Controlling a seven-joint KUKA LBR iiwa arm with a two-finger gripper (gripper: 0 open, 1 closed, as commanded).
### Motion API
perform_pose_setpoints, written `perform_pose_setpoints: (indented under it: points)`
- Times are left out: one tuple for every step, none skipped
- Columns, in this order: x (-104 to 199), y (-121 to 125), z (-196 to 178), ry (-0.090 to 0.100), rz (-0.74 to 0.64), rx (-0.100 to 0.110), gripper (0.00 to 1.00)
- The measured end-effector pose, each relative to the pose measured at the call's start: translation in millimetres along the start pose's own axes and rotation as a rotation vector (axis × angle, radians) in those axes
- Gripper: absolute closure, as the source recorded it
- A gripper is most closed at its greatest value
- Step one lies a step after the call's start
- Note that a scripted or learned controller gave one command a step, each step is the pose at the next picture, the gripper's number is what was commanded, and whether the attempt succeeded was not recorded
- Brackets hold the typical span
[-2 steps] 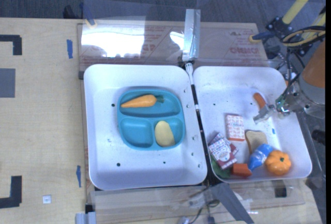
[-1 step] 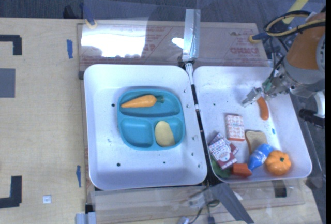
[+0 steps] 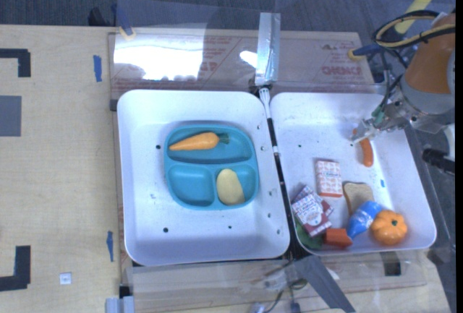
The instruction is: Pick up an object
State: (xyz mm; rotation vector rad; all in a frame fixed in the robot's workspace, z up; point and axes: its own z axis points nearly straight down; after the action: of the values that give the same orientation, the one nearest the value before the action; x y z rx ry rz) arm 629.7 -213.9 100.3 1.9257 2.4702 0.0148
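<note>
Two white bins (image 3: pixel 137 181); a sky-blue divided tray (image 3: pixel 181 185) holding an orange carrot (image 3: pixel 194 142) with green top and a pale yellow potato (image 3: pixel 230 186); an orange pumpkin (image 3: pixel 389 227); a red-and-white carton (image 3: pixel 328 178); tan desk (image 3: pixel 51 181).

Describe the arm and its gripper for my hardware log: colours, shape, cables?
The arm enters at the right: a rounded grey body with an orange band above the wrist. Black, yellow and blue cables loop over it near the top. The gripper is a small grey metal assembly with thin wires running along it. No readable markings are visible.
</note>
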Motion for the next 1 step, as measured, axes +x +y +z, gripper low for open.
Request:
perform_pose_setpoints:
  points:
    - [61.4, 60.8, -109.8, -0.003, -0.018, -0.006, 1.0]
